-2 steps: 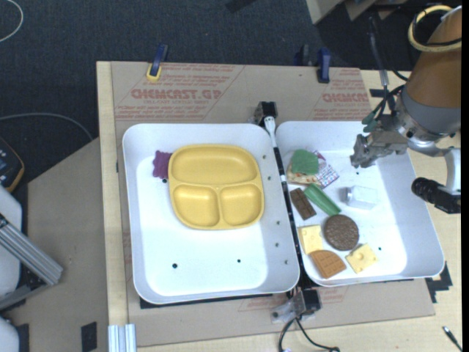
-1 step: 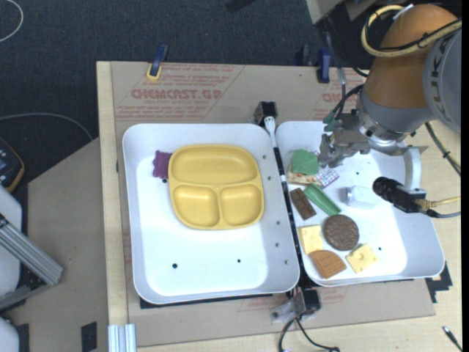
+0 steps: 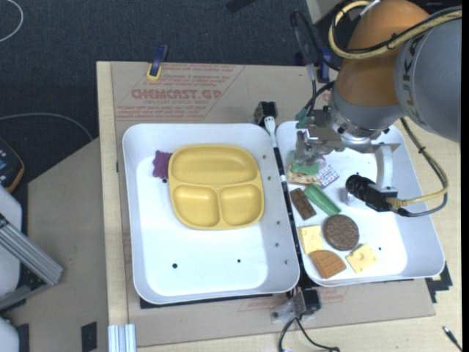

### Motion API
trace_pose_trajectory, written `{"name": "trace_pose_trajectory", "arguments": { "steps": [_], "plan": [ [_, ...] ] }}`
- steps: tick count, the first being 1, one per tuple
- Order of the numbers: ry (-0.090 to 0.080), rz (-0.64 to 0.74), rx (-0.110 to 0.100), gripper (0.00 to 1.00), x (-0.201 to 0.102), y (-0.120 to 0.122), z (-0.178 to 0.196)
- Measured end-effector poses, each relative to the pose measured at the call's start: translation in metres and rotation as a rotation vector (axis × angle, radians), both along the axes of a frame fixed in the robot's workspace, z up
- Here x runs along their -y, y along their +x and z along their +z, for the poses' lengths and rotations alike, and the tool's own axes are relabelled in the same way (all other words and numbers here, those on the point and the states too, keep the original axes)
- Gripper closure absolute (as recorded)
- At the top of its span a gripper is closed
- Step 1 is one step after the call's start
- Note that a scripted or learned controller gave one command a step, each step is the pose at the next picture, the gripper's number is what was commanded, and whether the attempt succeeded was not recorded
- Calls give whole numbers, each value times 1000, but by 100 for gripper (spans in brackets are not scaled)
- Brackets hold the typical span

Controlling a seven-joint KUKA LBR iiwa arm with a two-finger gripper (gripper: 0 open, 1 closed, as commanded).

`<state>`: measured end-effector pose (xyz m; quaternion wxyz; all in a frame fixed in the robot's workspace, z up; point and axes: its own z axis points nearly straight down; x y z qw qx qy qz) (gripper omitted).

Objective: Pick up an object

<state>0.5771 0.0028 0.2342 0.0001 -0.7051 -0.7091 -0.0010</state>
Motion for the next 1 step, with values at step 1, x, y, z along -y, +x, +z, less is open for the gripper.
{"name": "trace_pose_trajectory", "arguments": {
  "steps": [1],
  "plan": [
    [1,1,2,100,-57,17,0]
  ]
}}
